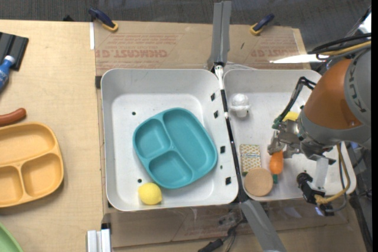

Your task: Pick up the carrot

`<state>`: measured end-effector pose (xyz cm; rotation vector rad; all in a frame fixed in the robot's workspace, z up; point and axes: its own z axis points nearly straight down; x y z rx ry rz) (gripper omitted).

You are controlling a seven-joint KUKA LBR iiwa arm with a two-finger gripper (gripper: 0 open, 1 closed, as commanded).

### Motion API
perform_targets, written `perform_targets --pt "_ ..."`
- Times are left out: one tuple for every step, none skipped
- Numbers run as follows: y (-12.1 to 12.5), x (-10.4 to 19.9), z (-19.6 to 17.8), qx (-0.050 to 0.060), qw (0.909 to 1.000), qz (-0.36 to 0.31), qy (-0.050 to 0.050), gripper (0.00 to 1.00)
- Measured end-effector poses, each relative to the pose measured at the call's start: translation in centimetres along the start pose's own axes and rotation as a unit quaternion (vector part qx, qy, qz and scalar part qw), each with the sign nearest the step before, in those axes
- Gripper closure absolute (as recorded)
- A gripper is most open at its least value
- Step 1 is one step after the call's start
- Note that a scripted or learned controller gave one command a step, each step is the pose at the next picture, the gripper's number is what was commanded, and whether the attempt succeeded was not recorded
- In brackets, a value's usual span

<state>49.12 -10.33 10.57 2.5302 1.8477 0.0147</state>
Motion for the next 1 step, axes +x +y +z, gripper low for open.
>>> perform_targets --pt "3.16 7.97 -10.55 0.007 0.9982 -0.059 -0.002 1.00"
